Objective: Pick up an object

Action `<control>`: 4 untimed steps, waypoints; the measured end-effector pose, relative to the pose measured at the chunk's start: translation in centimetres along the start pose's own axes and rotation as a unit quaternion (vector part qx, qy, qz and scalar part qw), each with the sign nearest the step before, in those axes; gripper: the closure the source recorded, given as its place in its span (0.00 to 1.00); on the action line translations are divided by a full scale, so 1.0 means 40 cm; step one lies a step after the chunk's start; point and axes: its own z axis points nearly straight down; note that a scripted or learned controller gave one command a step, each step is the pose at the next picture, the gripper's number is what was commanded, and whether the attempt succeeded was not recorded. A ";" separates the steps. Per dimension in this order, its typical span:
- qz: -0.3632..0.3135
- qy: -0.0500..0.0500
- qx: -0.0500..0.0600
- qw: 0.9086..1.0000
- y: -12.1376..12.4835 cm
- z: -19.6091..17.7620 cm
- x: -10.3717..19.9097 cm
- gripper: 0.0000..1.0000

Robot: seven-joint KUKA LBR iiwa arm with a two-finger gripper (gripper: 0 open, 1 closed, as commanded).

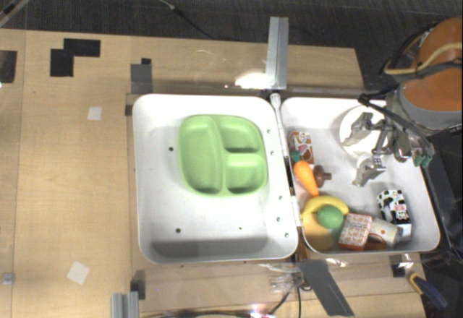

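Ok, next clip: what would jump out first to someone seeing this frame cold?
The green divided plate lying alone in the left bin. Then the clutter along the right bin's near and left sides: a carrot, a yellow banana with a green ball on it, with the gripper over the bin's far half.

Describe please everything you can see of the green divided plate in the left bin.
The green divided plate is pale green, looks like smooth plastic, and has rounded corners. It has three compartments: one long one on its left side and two smaller ones on its right. It lies flat, open side up, on the floor of the left bin, toward the bin's upper right part. Nothing lies in it, and only the bin floor touches it. Its right edge comes close to the bin's right wall.
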 end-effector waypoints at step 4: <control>0.161 -0.010 -0.001 0.987 0.086 0.301 0.157 0.00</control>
